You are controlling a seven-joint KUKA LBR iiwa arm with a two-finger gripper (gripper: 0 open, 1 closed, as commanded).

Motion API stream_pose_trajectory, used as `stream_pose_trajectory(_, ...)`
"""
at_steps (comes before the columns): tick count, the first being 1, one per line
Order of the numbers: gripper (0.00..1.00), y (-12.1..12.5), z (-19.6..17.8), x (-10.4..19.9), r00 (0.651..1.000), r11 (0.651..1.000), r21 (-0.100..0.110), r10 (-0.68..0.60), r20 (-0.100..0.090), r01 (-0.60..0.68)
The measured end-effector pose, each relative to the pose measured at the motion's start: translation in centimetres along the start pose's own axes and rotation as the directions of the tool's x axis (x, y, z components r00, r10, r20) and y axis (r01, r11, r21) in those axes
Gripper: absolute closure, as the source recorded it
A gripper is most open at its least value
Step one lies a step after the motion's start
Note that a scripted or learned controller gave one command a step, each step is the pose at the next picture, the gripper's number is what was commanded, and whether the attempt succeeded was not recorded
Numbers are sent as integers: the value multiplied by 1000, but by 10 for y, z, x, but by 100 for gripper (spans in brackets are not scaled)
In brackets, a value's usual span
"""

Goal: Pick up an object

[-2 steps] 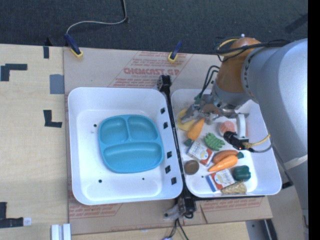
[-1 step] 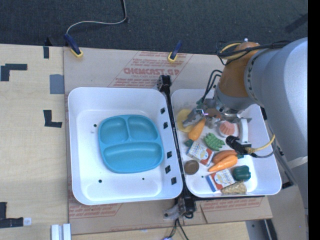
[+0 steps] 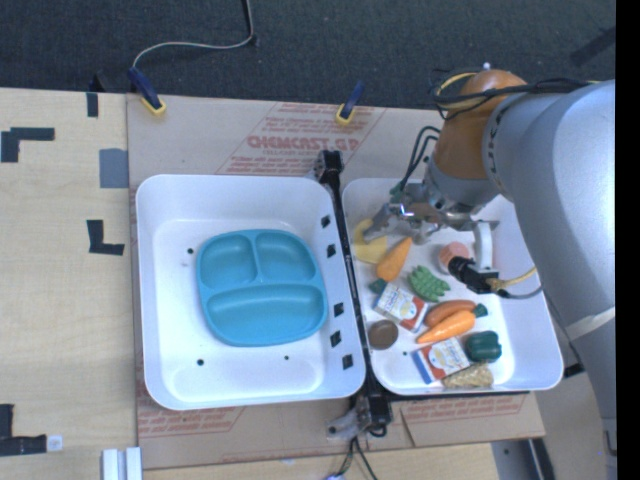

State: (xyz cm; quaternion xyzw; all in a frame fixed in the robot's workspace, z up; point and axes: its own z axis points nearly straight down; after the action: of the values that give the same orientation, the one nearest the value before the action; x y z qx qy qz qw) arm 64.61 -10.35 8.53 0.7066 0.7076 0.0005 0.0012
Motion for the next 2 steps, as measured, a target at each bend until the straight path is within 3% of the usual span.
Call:
stream_pose_trajectory(1, 0, -32, -1, 9, 1000, 1000, 0, 1, 1, -1)
stream_pose_trajectory(2, 0, 12, 0, 4, 1000, 1000, 0, -1, 0, 1)
